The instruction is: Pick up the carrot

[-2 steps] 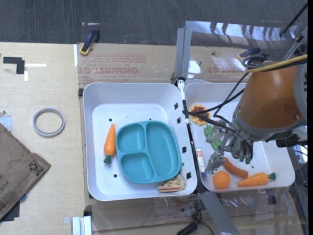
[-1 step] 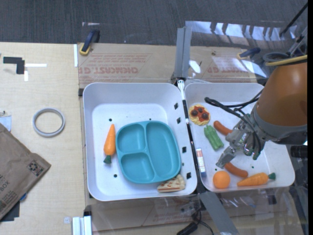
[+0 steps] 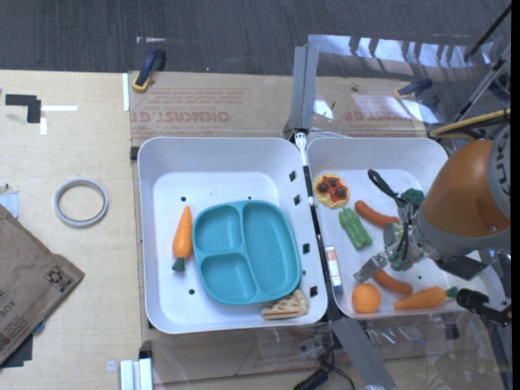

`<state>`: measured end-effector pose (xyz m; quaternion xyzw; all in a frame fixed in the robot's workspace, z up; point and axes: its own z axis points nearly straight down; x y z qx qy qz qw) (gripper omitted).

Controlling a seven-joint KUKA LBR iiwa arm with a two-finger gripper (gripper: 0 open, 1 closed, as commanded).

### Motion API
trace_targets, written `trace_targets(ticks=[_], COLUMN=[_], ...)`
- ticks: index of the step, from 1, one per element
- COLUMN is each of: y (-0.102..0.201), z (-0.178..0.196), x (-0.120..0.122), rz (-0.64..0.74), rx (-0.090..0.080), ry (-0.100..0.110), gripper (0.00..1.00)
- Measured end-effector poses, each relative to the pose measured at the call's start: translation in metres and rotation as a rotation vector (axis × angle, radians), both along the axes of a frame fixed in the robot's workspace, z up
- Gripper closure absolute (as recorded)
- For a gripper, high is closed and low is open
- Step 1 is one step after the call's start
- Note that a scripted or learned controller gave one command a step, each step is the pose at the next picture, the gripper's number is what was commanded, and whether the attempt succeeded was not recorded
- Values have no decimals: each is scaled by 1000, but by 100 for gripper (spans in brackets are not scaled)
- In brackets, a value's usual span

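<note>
One carrot (image 3: 182,232) lies along the left side of the left bin (image 3: 154,218), beside the teal plate, with its green top pointing toward the front. A second carrot (image 3: 420,299) lies near the front wall of the right bin (image 3: 341,303), green top to the right. My gripper (image 3: 392,254) hangs low over the middle of the right bin, just above a red sausage (image 3: 392,282) and up and to the left of that second carrot. No carrot sits in it.
A teal divided plate (image 3: 246,252) fills the middle of the left bin, with a waffle piece (image 3: 284,306) at its front. The right bin also holds an orange (image 3: 366,298), a green pickle (image 3: 354,228), a small pizza (image 3: 331,190), another sausage (image 3: 376,213) and a black utensil (image 3: 382,183).
</note>
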<state>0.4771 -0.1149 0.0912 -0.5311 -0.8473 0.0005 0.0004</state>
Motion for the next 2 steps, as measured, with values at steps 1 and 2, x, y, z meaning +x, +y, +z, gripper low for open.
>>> trace_targets(ticks=[1, 2], y=[14, 15], z=[1, 3], x=[0, 0], rz=[30, -199], rx=[1, -1], ry=[2, 1], gripper=[0, 0])
